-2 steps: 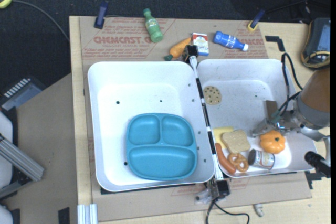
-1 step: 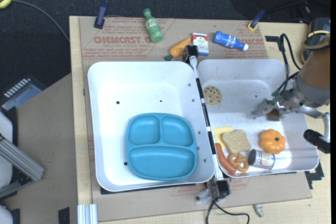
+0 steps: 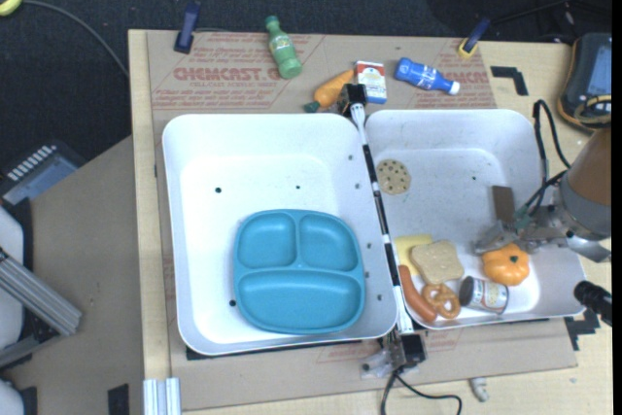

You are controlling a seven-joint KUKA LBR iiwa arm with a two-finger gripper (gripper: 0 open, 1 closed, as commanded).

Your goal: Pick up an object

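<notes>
Toys fill the right bin [image 3: 457,136]: a cracker [image 3: 393,175], bread [image 3: 437,259], a pretzel [image 3: 442,300], a can [image 3: 484,293] and a pumpkin [image 3: 506,264]. Just above the pumpkin hangs the gripper [image 3: 510,230]; whether it grips anything, I cannot tell.

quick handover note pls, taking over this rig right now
Gripper: low in the right white bin, beside the small orange pumpkin-shaped toy; nothing visibly held.
Also in that bin: tan bread slice, pretzel, small can, round brown cookie.
Left white bin: blue divided plate.
On the bench behind the bins: green bottle, blue bottle.
Done: no pick yet. Left: grasp and lift one object.
</notes>
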